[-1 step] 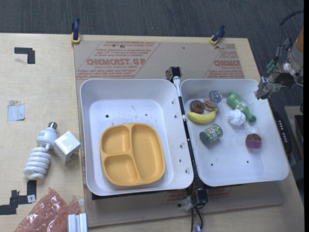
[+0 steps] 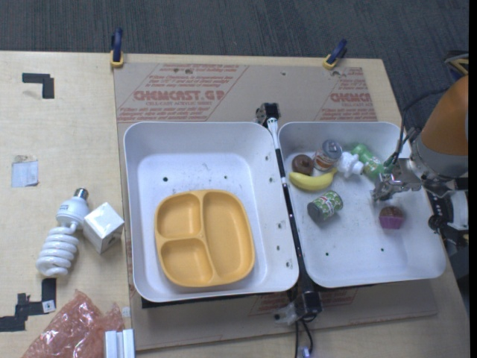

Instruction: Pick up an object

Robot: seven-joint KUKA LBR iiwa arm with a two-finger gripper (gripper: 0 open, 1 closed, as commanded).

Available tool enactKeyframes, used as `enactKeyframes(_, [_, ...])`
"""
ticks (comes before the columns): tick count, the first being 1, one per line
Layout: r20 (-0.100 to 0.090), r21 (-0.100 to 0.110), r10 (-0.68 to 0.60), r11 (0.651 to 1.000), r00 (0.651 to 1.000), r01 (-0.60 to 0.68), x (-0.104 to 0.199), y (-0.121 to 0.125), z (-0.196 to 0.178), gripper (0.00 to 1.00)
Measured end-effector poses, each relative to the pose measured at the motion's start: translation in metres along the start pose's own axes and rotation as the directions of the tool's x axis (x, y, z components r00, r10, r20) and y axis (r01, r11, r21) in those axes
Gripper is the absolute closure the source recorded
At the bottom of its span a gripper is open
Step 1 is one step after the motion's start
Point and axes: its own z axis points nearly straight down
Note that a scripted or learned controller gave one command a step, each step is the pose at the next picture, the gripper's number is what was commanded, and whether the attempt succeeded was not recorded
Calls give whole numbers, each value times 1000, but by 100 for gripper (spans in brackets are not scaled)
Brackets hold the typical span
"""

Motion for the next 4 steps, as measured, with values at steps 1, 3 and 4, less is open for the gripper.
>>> enactKeyframes(1, [-1, 1, -1, 1000, 1000, 1, 58, -29, 0, 0])
enactKeyframes(3, [0, 1, 1, 1000, 1000, -1, 114, -65, 0, 0])
enactKeyframes(4, [1, 0, -3, 1000, 1000, 3, 97, 30, 0, 0])
